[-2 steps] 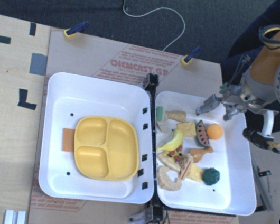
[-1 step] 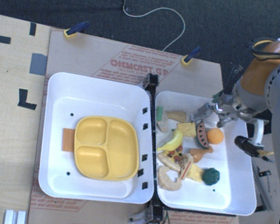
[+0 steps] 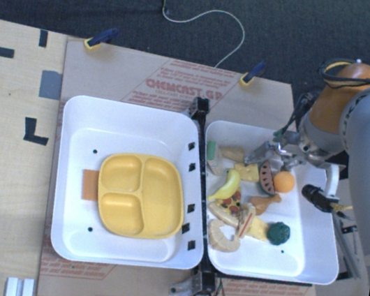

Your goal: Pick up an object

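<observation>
The right bin point(image 3: 314, 262) holds several toy foods: a yellow banana point(image 3: 228, 185), a watermelon slice point(image 3: 267, 177), an orange point(image 3: 284, 182), a green broccoli point(image 3: 278, 232), a pizza slice point(image 3: 232, 205), a sandwich wedge point(image 3: 246, 225) and a pale ring-shaped bread point(image 3: 221, 237). My gripper point(image 3: 271, 154) hangs over the far part of this bin, just above the watermelon slice and the orange. It sits below the orange band of the arm point(image 3: 339, 100). I see nothing lifted off the bin floor.
The left bin point(image 3: 78, 132) holds a yellow divided plate point(image 3: 141, 195) with a brown card point(image 3: 89, 184) at its left. A black divider point(image 3: 196, 174) runs between the bins. A white cable point(image 3: 200, 19) lies beyond the bench's cardboard sheet.
</observation>
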Available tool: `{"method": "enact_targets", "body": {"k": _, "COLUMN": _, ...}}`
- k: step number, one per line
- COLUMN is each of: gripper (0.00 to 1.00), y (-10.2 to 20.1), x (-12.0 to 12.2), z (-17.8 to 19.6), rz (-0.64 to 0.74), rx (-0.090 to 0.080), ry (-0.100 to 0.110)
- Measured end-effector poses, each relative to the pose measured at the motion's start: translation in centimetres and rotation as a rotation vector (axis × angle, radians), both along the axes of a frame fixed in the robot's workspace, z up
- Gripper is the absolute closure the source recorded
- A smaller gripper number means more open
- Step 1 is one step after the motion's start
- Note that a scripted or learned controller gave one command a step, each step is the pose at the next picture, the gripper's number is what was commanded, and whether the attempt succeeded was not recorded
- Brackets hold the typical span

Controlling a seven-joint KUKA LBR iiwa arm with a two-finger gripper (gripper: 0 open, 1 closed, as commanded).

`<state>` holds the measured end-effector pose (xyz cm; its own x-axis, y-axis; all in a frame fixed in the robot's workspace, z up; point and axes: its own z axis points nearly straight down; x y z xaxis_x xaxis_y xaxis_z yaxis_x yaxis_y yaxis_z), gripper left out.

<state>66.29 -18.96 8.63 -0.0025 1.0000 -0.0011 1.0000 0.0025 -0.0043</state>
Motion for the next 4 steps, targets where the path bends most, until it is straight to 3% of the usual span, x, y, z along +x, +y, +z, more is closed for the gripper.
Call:
{"method": "enact_targets", "body": {"k": 1, "gripper": 1.0, "y": 0.2, "x": 0.2, "z": 1.2, "rz": 0.001, "rx": 0.001, "ry": -0.009}}
{"method": "enact_targets", "body": {"k": 3, "gripper": 1.0, "y": 0.7, "x": 2.0, "z": 12.1, "rz": -0.001, "rx": -0.001, "ry": -0.016}}
{"method": "enact_targets", "body": {"k": 4, "gripper": 1.0, "y": 0.7, "x": 1.9, "z": 11.0, "rz": 0.001, "rx": 0.0, "ry": -0.009}}
